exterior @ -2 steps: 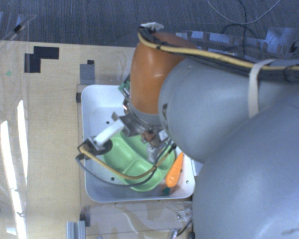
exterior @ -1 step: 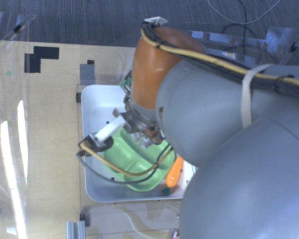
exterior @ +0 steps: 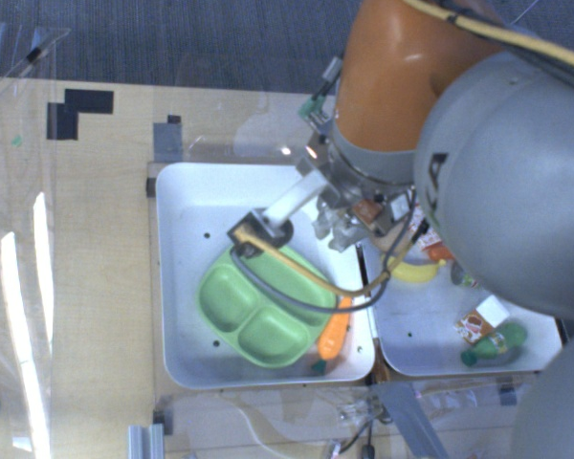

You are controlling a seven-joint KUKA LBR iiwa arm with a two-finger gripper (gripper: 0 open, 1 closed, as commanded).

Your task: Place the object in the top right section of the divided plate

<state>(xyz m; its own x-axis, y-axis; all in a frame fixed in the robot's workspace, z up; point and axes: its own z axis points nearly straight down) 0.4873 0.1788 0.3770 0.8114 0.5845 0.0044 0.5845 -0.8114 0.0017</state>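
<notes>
Two white bins on the desk (exterior: 86, 285), side by side. Left bin (exterior: 187, 228), near corner: 1 orange toy carrot (exterior: 334, 335), green top toward the near rim, lying outside the plate and touching its right edge. Same bin: 1 green divided plate (exterior: 253, 314), 3 compartments counted, two smaller ones nearer and one long one at the far right, which a grey cable crosses. Right bin (exterior: 421, 347): 1 green item (exterior: 497, 342) near the front, 1 small white-and-brown carton (exterior: 478, 323) just beside it, and 1 yellow item (exterior: 416, 272) farther back, partly hidden by the arm. Hand (exterior: 337, 226) sits over the far right part of the left bin, beyond the plate; spread or closed, cannot tell.
</notes>
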